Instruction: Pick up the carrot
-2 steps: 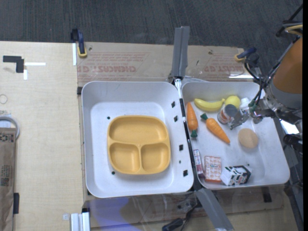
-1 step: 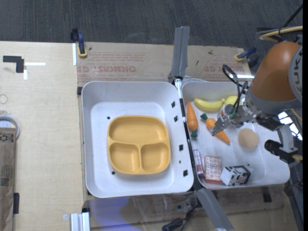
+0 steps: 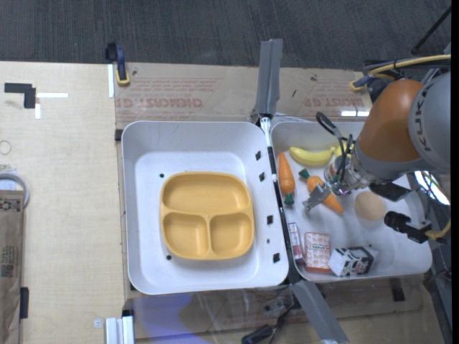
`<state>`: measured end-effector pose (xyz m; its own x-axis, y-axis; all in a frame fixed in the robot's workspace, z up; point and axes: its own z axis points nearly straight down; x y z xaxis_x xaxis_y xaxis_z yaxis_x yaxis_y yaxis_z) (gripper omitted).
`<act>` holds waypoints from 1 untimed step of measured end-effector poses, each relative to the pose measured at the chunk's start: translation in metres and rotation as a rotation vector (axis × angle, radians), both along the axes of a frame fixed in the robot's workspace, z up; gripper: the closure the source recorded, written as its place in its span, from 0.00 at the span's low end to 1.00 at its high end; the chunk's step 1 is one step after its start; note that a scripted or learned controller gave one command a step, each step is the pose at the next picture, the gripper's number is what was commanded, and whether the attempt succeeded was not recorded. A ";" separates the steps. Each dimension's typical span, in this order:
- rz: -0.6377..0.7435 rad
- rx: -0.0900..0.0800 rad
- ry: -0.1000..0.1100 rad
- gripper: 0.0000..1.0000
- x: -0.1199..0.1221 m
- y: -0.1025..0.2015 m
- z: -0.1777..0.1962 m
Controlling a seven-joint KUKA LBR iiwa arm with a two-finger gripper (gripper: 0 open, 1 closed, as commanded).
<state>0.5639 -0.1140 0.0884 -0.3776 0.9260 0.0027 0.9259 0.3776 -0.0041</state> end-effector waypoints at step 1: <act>-0.110 0.000 0.000 0.00 -0.001 -0.010 0.000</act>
<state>0.5628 -0.1243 0.0887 -0.2738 0.9618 0.0023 0.9618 0.2738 -0.0038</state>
